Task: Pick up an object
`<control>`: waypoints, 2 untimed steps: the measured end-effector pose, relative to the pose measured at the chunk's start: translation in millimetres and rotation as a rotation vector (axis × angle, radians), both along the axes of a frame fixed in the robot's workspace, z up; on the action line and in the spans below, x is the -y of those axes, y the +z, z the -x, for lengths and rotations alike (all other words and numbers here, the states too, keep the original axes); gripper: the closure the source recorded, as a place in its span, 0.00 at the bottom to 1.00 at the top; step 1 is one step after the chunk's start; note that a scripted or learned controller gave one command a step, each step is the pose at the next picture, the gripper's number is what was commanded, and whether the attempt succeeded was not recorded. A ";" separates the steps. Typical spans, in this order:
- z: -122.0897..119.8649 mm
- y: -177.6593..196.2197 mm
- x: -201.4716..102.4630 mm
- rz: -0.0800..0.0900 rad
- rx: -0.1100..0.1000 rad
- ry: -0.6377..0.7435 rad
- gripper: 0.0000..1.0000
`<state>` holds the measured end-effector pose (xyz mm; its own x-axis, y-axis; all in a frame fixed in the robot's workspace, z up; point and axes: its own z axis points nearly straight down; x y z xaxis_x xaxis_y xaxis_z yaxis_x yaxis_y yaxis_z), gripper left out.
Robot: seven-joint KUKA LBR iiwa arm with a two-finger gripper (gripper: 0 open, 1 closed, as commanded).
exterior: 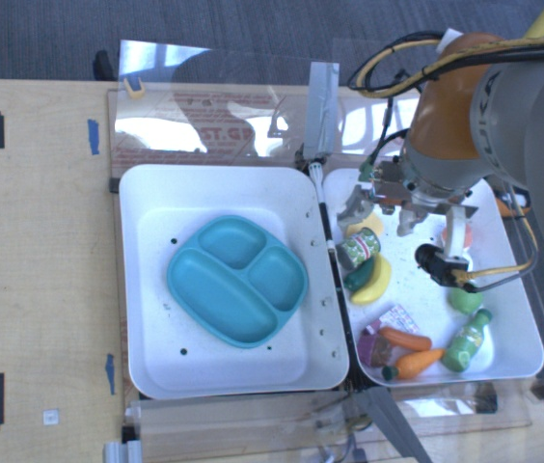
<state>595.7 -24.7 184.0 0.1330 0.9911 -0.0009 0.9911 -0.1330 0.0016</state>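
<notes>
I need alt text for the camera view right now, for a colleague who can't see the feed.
The arm's pincer hangs over the right bin, just above a small green can and a yellow banana near its left wall. Nearer the front lie carrots and a green bottle. The left bin holds a blue divided plate.

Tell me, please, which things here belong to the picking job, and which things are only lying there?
For the job: gripper; right bin holding the small can, banana, carrots, green bottle.

Only lying there: left bin; blue divided plate; blue tape marks on the bench.
</notes>
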 end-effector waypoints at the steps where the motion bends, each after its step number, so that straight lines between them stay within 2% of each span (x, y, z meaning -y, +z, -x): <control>1: 42.1 0.3 43.5 -0.001 -0.004 -0.021 0.00; 2: 42.0 0.2 42.2 -0.002 -0.004 -0.019 0.00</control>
